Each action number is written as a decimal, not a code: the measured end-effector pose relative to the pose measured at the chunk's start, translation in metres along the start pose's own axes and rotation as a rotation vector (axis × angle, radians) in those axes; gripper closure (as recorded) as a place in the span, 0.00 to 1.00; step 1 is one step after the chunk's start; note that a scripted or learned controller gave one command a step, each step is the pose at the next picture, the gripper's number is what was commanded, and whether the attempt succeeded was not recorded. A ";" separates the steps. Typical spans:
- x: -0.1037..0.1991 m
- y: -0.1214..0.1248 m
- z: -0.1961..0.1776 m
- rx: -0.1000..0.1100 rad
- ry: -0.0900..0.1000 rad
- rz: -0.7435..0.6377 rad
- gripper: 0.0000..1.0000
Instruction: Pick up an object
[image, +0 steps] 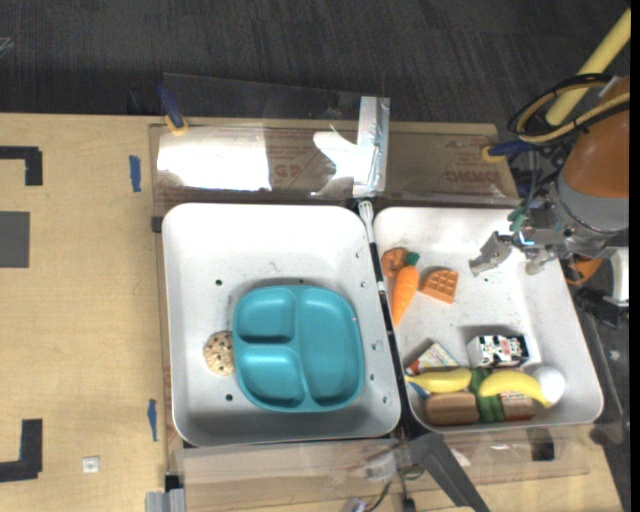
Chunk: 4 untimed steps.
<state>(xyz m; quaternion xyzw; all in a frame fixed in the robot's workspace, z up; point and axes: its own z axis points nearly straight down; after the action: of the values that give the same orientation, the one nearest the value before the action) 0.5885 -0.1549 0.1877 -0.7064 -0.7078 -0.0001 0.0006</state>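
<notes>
My gripper (513, 260) hovers over the upper right part of the right bin (575, 330), open, with nothing between its fingers. Left of it lie an orange carrot (403, 290) and an orange waffle piece (438, 284). Nearer the front of the bin sit a black-and-white milk carton (498, 349), two yellow bananas (445, 380) (520, 387), a brown hot dog (452, 407), a white egg (549, 383) and a small box (430, 356). The gripper touches none of them.
The left bin (200, 250) holds a teal divided plate (297, 346) with a cookie (218, 352) at its left side. A clear panel and a metal bracket (371, 140) stand behind the bins. Yellow cables (570, 95) run along the arm at top right.
</notes>
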 end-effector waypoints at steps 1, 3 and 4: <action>0.036 0.043 0.039 0.001 0.001 0.032 0.00; 0.051 0.055 0.082 -0.018 -0.008 -0.295 0.00; 0.049 0.009 0.101 -0.005 -0.004 -0.323 0.00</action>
<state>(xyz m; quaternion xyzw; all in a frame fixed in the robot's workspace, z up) 0.5977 -0.1059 0.0870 -0.5833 -0.8123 -0.0005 -0.0026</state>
